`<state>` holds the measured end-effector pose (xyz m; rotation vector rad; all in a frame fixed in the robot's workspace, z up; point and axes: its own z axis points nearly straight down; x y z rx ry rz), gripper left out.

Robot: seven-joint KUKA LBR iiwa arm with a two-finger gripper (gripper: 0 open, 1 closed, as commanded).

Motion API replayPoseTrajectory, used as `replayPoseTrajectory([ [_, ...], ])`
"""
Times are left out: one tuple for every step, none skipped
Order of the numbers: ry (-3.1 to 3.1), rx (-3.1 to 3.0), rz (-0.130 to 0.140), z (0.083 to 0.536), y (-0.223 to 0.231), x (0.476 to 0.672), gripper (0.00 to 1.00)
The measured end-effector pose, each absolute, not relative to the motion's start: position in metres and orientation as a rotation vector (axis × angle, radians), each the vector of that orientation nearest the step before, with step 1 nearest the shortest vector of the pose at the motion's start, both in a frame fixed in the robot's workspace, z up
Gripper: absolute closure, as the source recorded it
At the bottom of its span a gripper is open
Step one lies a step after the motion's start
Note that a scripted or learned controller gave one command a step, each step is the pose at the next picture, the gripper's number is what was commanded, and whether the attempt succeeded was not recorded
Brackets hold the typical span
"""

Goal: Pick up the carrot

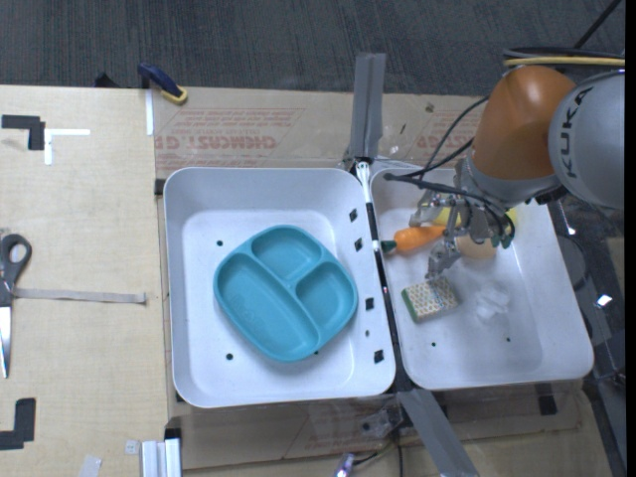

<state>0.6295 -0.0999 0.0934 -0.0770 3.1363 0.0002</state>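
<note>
The orange carrot [415, 238] lies in the right bin [556, 366] near its left wall, pointing left to right. My gripper [449, 249] hangs low over the right bin, just right of the carrot's thicker end and close to it. The arm's orange band and grey wrist sit above it at the upper right and hide part of the bin's back. Nothing is seen held in the gripper.
A green-and-tan sponge [430, 299] lies just below the gripper. A clear crumpled plastic piece [490, 302] sits to its right, and a beige object [479, 250] is under the wrist. The left bin [189, 366] holds a blue divided plate [286, 292]. Scissors [10, 266] lie on the bench at far left.
</note>
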Motion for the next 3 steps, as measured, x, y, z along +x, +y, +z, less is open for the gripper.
replayPoseTrajectory([
  [3.138, -0.055, 0.0, 0.093, -0.094, 0.617, 0.0],
  [3.138, -0.017, 0.001, 0.093, -0.097, 0.603, 0.0],
  [3.134, 0.071, 0.0, 0.094, -0.094, 0.62, 0.0],
])
